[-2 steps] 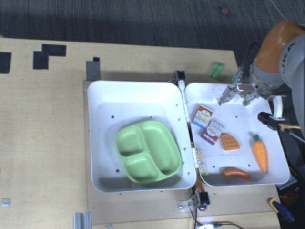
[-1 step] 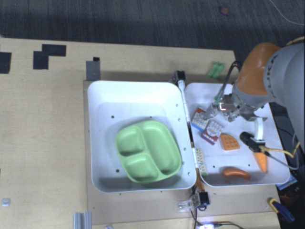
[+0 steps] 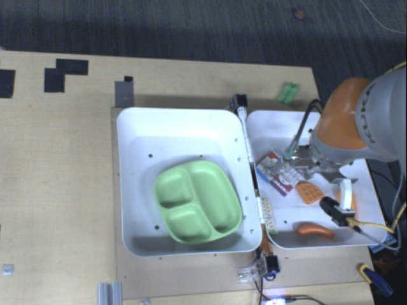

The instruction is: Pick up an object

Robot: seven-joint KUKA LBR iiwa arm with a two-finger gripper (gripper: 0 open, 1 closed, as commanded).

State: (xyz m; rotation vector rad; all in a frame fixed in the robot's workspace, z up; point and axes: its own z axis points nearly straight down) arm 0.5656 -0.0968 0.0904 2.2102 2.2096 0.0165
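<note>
Gripper [image 3: 287,164] is down in the right bin [image 3: 273,127], upper-left part, close to the wall shared with the left bin [image 3: 137,170]. Arm [image 3: 375,122] comes in from the right, and the orange band sits over the bin's far right side. Can't tell if the gripper is open or closed; the tip is blurred against clutter. Nothing visibly held.

Right under or against the tip: a crumpled packet [image 3: 277,182], red/blue/white. Can't confirm contact, they overlap from this angle.

Other candidates in the right bin:
- waffle [image 3: 309,192], orange, just right of the packet, apart from the gripper
- sausage [image 3: 315,231], orange-red, lying flat near the front wall, well clear of the gripper
- white-and-orange piece [image 3: 346,194] by the right wall, can't identify

Left bin: green divided plate [image 3: 198,201], flat, roughly centred toward the front.

On the bench behind the right bin: small green part [image 3: 287,93], outside both bins.
</note>
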